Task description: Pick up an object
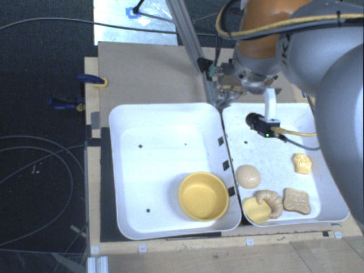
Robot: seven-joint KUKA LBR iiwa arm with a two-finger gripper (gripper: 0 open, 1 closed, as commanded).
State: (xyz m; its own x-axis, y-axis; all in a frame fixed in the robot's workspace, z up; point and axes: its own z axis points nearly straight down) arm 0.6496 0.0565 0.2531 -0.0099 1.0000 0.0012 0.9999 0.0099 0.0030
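My gripper (pixel 220 95) hangs under the orange-banded wrist, above the far end of the wall where the two bins meet. No object shows in it. The right bin (pixel 327 209) holds a round pale bun (pixel 248 176), a croissant (pixel 271 201) lying over a flat yellow piece (pixel 255 210), a slice of toast (pixel 297 201) and a small yellow waffle-like piece (pixel 302 163). A yellow bowl (pixel 203 195) sits upright in the near right corner of the left bin (pixel 122 169). All these objects lie well nearer than the gripper.
A black module (pixel 257 122) with a yellow cable hangs from the arm over the far part of the right bin. A grey pole (pixel 187 27) slants across the far bench. Blue and yellow clamps (pixel 85 81) grip the bench's left edge.
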